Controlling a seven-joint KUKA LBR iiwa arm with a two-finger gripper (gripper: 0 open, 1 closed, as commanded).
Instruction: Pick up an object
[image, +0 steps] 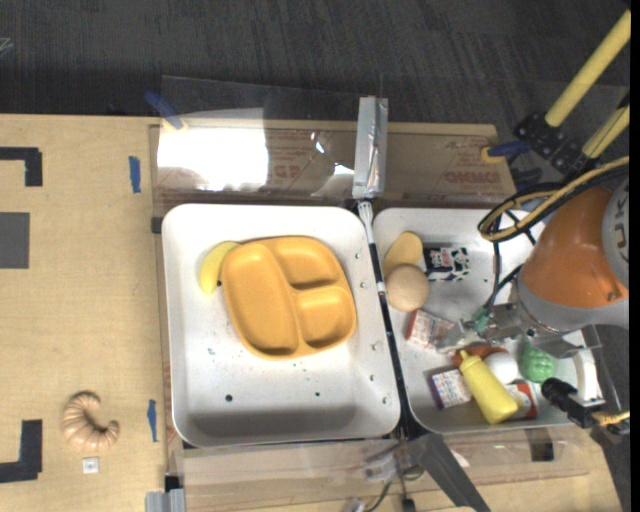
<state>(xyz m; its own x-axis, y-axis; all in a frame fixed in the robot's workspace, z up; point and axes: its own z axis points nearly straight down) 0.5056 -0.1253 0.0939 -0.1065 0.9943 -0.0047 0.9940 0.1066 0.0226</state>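
where bench (80, 300) lies bare, croissant (90, 420) rests beside left bin (190, 400).

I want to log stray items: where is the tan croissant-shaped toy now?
The tan croissant-shaped toy lies outside both bins, on the wooden bench at the camera view's lower left, left of the left white bin.

Glossy orange plastic tray (288, 295) in smooth white plastic bin (190, 400); matt wood-grain surface (75, 300); clear plastic sheet (260, 150).
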